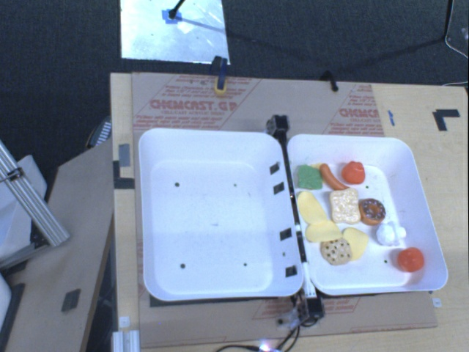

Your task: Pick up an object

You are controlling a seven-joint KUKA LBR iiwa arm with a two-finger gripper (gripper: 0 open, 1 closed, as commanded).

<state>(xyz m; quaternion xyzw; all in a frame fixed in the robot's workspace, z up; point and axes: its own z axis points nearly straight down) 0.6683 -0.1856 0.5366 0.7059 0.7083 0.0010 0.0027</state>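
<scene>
Two shallow white bins sit side by side on the table (418, 101), joined along their inner edges by a row of dark clips (282, 211). How wide or narrow the end effector stands cannot be told from this view, so places are given between the things themselves.

All the small things lie in the right bin (414, 189), gathered toward the wall it shares with the left bin (212, 218). At the far end a green piece (308, 177) lies just beside an orange sausage (333, 177), and a red tomato (353, 171) sits next to that. Nearer the middle a pale square cracker (344, 206) touches a chocolate donut (372, 211) on one side and a yellow slice (311, 207) on the other. Two more yellow slices (323, 232) lie below, with a speckled cookie (335, 251) between them. A small white lump (390, 233) rests near the donut, and a red ball (410, 259) lies apart in the near corner.

Beyond the bins, a yellow clamp (219, 86) grips the table's far edge, and a shiny metal plate (172, 20) lies on the dark floor.
</scene>
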